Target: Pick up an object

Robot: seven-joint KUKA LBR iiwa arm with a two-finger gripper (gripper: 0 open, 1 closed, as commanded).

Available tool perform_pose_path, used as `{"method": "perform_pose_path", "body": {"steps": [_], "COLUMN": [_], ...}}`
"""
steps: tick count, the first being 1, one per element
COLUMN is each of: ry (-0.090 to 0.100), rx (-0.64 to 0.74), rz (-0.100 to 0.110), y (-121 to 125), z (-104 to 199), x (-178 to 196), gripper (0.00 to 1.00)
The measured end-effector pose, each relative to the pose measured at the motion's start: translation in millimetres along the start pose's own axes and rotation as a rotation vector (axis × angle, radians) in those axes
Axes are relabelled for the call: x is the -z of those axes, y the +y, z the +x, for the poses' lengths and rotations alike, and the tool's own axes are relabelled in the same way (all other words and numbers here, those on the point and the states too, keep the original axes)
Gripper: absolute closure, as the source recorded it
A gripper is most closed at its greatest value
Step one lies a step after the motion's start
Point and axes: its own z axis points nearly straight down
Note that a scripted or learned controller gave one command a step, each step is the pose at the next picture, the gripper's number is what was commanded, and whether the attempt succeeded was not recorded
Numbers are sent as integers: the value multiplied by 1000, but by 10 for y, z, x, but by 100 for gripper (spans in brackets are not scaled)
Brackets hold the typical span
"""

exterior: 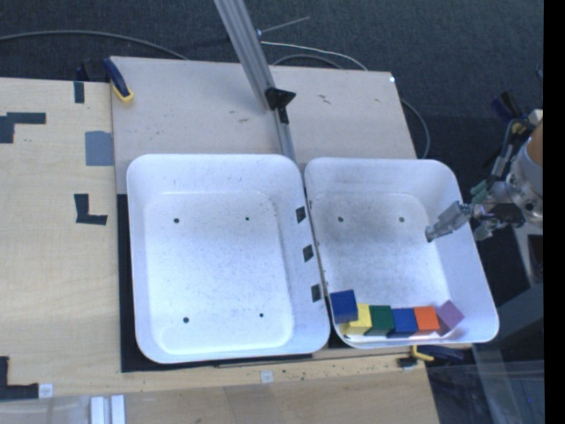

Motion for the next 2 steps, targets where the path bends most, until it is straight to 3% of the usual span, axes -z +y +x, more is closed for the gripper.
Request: {"method": "perform_pose_path", "body": {"steps": [1, 2], "ry": [-1, 1], "rx": [2, 0], "rz": [-6, -1], "y": [-28, -83], "z": [204, 297], "x": [508, 507], "gripper": [0, 0]}}
